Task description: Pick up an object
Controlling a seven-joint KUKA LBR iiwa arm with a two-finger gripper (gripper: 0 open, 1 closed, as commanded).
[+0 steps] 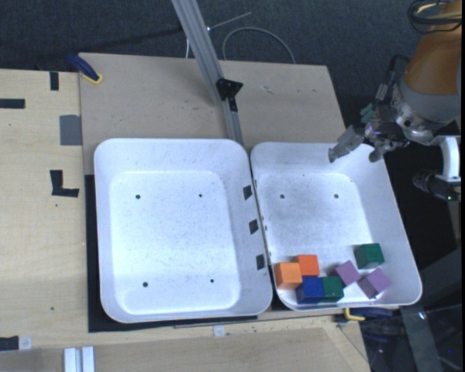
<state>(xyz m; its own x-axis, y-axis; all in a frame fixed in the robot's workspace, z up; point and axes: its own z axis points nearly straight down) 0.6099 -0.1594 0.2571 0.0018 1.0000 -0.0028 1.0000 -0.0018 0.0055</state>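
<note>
Several small blocks lie along the front edge of the right bin (pixel 294 161): two orange blocks (pixel 297 270), a blue block (pixel 312 287), a dark green block (pixel 332 287), a second green block (pixel 368 255) and two purple blocks (pixel 362 277). My gripper (pixel 360 148) hangs over the right bin's far right corner, well behind the blocks. Its two fingers stand spread apart, open, with nothing between them.
The left bin (pixel 108 161) sits beside the right one. A slanted metal pole (pixel 205 49) with a black clamp runs down to the gap between the bins. A thin cable loops on the bench behind. The arm's orange band (pixel 438 60) is at the right edge.
</note>
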